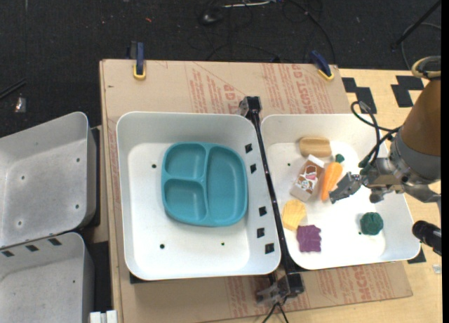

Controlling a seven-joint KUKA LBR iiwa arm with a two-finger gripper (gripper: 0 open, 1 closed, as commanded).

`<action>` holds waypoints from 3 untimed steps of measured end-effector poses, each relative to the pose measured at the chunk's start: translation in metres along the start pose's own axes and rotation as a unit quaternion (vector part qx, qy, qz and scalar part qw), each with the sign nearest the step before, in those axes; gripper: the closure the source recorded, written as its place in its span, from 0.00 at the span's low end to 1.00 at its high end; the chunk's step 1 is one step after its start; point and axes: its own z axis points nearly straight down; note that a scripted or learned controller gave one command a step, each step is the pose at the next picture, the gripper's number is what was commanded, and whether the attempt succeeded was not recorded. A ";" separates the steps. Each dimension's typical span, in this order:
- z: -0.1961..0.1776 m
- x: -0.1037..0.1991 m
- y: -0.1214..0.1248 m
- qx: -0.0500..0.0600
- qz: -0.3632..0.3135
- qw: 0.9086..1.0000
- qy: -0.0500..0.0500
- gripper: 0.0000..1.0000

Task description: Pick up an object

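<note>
Right bin (pixel 393 248): shallow, white, rounded corners, set on the counter (pixel 182 90) just beside its twin. Contents, six small toy food items:
- Tan bread-like piece (pixel 315 147), rounded oblong, near the far wall.
- Carrot (pixel 330 179), orange with a green top at the far end, lying lengthwise toward the near side.
- Small carton (pixel 307 180), white and brown with red print, touching the carrot's left side.
- Yellow piece (pixel 295 213), ridged, near the bin's left wall.
- Purple piece (pixel 309 238), lumpy, just in front of the yellow one.
- Dark green piece (pixel 371 224), round and knobbly, apart from the others toward the right wall.

Left bin (pixel 140 244): holds one teal plate (pixel 205 184) with three compartments, roughly central.

End effector (pixel 343 189): dark, reaching in from the right over the right bin, tip just right of the carrot. Whether its fingers are apart or together cannot be told; nothing is seen gripped.
</note>
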 end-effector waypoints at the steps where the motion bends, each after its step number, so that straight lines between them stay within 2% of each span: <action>1: -0.006 0.000 0.002 -0.006 -0.002 1.000 -0.001 0.00; 3: 0.083 0.007 0.000 -0.004 -0.001 1.000 0.000 0.00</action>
